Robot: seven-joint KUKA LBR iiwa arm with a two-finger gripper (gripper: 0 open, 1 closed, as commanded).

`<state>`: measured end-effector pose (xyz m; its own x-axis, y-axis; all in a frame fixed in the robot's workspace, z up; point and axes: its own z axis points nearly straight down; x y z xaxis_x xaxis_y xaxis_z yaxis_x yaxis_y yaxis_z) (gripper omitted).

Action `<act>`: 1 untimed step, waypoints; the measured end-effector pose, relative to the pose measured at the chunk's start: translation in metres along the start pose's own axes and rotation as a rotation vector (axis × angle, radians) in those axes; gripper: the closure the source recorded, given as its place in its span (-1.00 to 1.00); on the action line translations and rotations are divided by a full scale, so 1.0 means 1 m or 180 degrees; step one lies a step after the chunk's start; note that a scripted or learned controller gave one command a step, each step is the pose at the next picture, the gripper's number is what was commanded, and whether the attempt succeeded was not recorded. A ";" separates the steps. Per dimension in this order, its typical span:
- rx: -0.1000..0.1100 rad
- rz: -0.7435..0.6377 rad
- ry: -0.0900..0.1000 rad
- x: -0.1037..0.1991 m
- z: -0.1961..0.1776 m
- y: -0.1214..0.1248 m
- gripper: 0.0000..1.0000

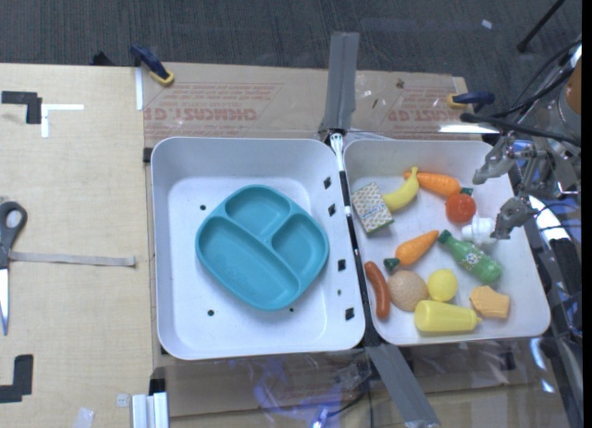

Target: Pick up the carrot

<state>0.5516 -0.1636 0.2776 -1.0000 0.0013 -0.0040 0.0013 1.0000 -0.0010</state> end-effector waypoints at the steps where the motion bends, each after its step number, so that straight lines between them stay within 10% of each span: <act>1: -0.0003 -0.0382 0.0002 0.003 0.119 0.016 -1.00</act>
<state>0.5487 -0.1482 0.1591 -0.9930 -0.1185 -0.0032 -0.1185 0.9930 -0.0006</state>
